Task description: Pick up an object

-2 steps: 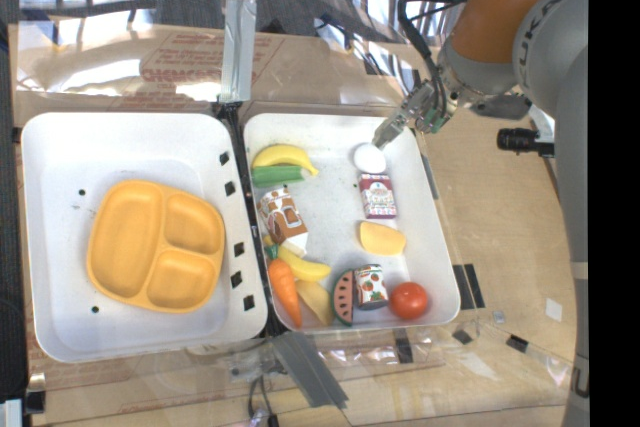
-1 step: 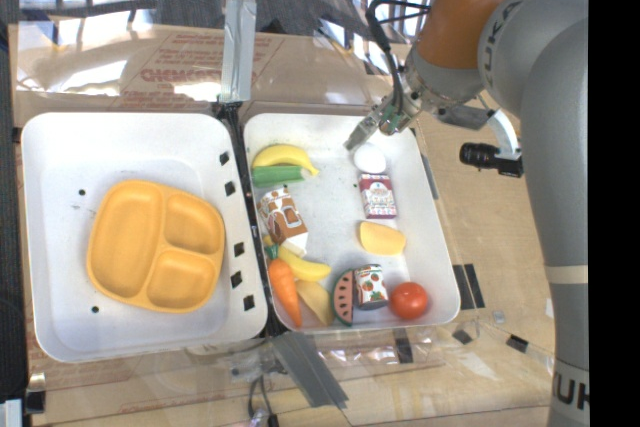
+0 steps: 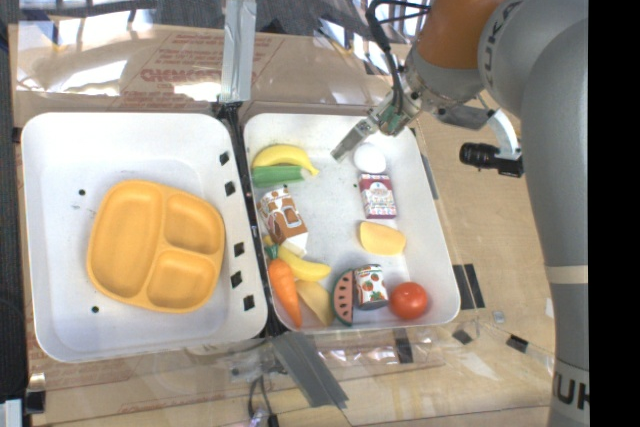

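My gripper (image 3: pixel 358 139) hangs over the back of the right bin (image 3: pixel 437 245), just above and left of a white egg (image 3: pixel 370 158). I see nothing held in it. The bin holds several toy foods: a banana (image 3: pixel 283 156) and a green vegetable (image 3: pixel 276 174) at the back left, a red carton (image 3: pixel 377 196) below the egg, a yellow wedge (image 3: pixel 382 238), a small house-print carton (image 3: pixel 284 216), a carrot (image 3: pixel 284 290), a watermelon slice (image 3: pixel 343 297), a strawberry-print box (image 3: pixel 371 286) and a tomato (image 3: pixel 408 300).
The left bin (image 3: pixel 60 145) carries a yellow divided tray (image 3: pixel 155 243). The arm's grey body and orange band (image 3: pixel 470 5) fill the upper right. Tape strips and a cardboard sheet (image 3: pixel 150 65) lie behind the bins.
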`<state>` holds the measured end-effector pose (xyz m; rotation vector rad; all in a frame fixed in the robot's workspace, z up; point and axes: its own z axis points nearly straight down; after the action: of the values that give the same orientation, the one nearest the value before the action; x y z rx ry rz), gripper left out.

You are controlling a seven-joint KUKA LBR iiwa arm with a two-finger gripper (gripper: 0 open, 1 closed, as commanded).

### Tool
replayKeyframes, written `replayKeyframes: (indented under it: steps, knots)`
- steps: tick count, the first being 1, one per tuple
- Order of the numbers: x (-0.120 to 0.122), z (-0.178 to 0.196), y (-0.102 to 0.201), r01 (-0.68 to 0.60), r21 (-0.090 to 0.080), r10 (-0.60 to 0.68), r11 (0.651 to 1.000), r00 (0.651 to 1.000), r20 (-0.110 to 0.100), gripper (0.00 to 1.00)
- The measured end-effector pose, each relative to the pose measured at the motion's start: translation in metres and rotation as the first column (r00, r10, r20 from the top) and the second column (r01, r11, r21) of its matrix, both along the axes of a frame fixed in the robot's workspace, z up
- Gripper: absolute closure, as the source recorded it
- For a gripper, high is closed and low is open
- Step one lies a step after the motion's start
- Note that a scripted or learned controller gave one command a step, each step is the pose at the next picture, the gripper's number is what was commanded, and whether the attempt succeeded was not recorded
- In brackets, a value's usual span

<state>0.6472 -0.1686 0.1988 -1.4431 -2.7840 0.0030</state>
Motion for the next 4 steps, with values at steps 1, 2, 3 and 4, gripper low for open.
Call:
replayKeyframes:
  steps: [1, 2, 3, 4]
  knots:
    - [-0.017, -0.092, -0.038, -0.012, 0.007, 0.012, 1.000, 1.000, -0.009, 0.00]
    - [-0.015, -0.082, -0.038, -0.020, 0.004, 0.020, 1.000, 1.000, -0.006, 1.00]
    - [-0.012, 0.036, -0.002, 0.181, -0.002, -0.181, 0.984, 0.983, 0.010, 1.00]
    - [-0.026, -0.018, 0.043, 0.266, -0.002, -0.266, 0.964, 0.964, -0.004, 1.00]
